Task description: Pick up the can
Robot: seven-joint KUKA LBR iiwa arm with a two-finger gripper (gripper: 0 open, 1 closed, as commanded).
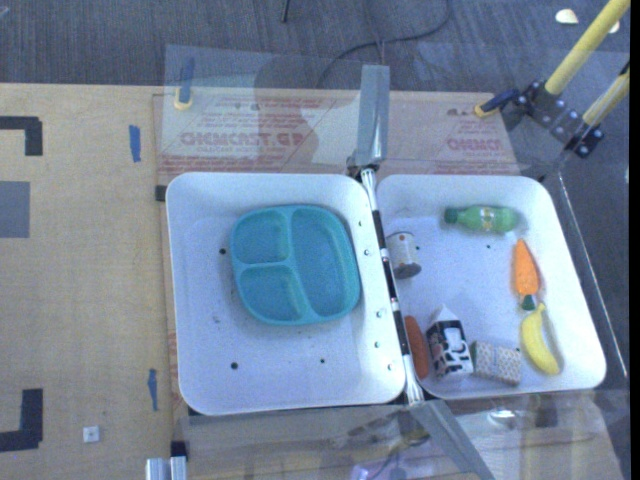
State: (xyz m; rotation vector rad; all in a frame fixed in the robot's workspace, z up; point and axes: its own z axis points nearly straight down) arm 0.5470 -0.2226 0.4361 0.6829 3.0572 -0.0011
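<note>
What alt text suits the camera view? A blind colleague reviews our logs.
A small metal can lies in the right white bin with a green bottle, carrot and banana; the left white bin holds a teal divided plate.

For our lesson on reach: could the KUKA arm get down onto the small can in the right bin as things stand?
Probably yes. The can lies open from above with nothing on top of it. The bin divider sits close on its left, which may crowd a finger; the green bottle lies well apart.

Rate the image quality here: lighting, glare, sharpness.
Camera view: soft, even light with faint shadows; mild blur overall, so the can shows no label detail; glare and reflections on the clear panel behind the bins and along the bottom edge; white bins bright, nearly washed out.
</note>
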